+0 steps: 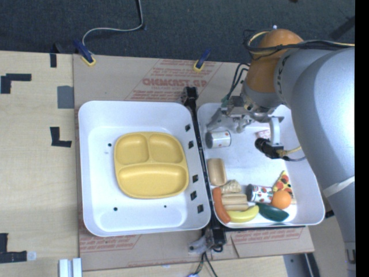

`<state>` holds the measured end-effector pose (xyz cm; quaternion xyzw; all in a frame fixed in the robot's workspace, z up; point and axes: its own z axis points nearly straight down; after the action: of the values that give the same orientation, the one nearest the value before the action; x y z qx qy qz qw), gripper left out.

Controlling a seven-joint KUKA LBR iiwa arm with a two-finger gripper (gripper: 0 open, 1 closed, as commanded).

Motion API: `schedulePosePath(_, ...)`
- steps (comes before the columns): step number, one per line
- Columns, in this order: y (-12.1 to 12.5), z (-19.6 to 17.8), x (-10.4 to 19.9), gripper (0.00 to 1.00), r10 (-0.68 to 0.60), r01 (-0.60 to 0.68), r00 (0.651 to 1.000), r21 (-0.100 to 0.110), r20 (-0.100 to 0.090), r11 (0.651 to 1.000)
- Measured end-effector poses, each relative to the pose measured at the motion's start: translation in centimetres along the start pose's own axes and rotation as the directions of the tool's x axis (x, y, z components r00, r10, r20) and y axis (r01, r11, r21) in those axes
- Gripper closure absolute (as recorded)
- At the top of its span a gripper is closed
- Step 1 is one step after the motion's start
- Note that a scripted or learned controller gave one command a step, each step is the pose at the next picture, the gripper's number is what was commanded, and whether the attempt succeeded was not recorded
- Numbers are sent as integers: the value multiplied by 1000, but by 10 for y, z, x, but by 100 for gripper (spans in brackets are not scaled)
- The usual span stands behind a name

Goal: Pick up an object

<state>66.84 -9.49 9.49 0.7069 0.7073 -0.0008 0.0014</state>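
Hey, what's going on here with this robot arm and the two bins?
The arm's hand is reaching down into the upper part of the right bin, away from the pile of toy food along that bin's near edge. Nothing is visibly held yet. The left bin holds a yellow divided plate.

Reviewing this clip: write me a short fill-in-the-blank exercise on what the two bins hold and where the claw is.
1. The yellow divided plate lies in the ____ bin.
2. The toy food pile sits at the right bin's ____ edge.
3. The claw hangs over the ____ bin.
4. The plate has ____ compartments.

Missing words: left; near; right; three
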Motion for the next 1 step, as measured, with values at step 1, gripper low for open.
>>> schedulePosePath(1,0,10,1,0,0,0,1000,1,-1,1000)
